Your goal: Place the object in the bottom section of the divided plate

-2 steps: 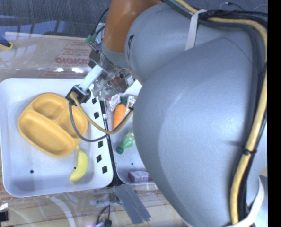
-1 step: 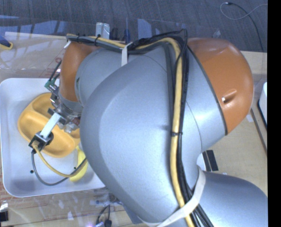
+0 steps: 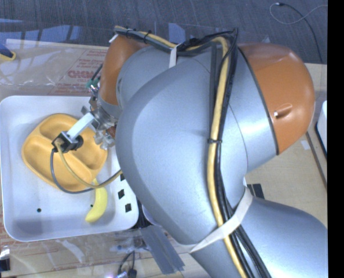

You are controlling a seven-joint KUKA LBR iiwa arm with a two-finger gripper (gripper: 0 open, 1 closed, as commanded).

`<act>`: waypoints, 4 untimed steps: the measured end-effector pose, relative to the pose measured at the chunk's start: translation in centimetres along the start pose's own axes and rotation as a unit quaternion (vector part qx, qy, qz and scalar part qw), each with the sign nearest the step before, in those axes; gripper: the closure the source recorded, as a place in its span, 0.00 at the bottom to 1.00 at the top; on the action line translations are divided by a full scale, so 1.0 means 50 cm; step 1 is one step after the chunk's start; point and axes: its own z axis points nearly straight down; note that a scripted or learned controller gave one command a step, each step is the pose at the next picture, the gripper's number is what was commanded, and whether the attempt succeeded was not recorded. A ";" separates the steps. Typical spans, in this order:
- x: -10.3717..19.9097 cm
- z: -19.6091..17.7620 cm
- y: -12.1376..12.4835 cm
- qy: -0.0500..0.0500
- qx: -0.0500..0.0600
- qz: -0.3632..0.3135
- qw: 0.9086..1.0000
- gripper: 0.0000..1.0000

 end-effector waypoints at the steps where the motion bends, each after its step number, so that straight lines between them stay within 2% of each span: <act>1: -0.215 0.010 -0.160 -0.001 0.000 0.065 0.998 1.00; 2: -0.129 -0.017 -0.146 0.000 -0.001 -0.077 0.997 1.00; 3: -0.232 -0.142 0.013 0.001 -0.002 0.156 0.988 1.00; 4: -0.194 0.060 -0.133 -0.001 0.000 0.164 0.986 1.00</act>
